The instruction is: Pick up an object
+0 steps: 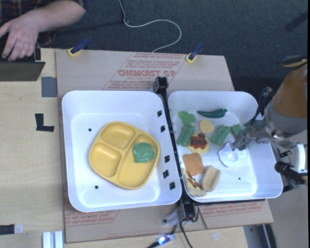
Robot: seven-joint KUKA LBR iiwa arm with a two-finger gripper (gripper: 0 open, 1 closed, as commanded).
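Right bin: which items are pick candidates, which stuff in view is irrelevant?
Job:
gripper
white piece
green chili
bread roll
right bin

Lying about:
yellow tray
green leaf
blue clips
cable

The arm (289, 105) is cut off by the right edge, so little beyond its wrist shows. Its gripper (241, 138) is dark and blurred over the right bin (248, 99); the finger state cannot be told. A person's forearm (36, 22) at far left runs off the top edge
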